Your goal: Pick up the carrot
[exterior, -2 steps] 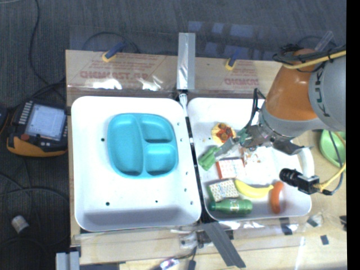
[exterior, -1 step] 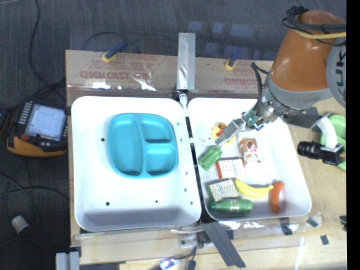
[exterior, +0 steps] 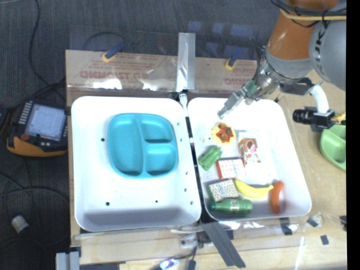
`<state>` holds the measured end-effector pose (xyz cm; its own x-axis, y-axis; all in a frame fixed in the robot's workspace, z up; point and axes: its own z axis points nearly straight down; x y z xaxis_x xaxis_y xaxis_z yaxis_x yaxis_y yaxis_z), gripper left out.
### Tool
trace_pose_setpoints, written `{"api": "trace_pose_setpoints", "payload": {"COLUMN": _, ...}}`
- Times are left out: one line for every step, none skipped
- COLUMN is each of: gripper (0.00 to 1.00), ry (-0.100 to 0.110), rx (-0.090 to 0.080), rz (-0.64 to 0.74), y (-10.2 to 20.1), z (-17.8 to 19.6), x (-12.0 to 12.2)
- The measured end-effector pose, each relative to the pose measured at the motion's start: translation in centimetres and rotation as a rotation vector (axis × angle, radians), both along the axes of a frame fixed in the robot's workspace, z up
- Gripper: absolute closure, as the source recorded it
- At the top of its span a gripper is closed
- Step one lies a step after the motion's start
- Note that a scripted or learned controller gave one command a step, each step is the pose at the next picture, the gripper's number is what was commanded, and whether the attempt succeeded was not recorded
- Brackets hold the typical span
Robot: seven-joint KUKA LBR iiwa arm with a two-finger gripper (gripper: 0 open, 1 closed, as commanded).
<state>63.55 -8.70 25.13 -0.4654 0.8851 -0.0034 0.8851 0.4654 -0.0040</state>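
The stubby orange plastic carrot (exterior: 276,197), at the right bin's five o'clock, looks light and slick, best pinched mid-body; the gripper's (exterior: 223,112) claw state I cannot tell.

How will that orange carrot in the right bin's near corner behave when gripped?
The orange carrot looks smooth and rounded, so it may slip or roll. It probably is light, rigid plastic. Wedged between the yellow banana and the bin wall, it may resist a clean grasp.

Bright even overhead light, glare on plastic sheet (exterior: 140,72), slightly soft focus

Blue divided plate (exterior: 142,144) lies in left bin (exterior: 90,207).
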Motion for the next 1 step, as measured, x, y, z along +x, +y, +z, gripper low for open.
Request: {"api": "trace_pose_setpoints", "payload": {"gripper": 0.00, "ry": 0.002, "rx": 0.003, "rz": -0.049, "y": 1.67, "z": -6.86, "x": -7.53}}
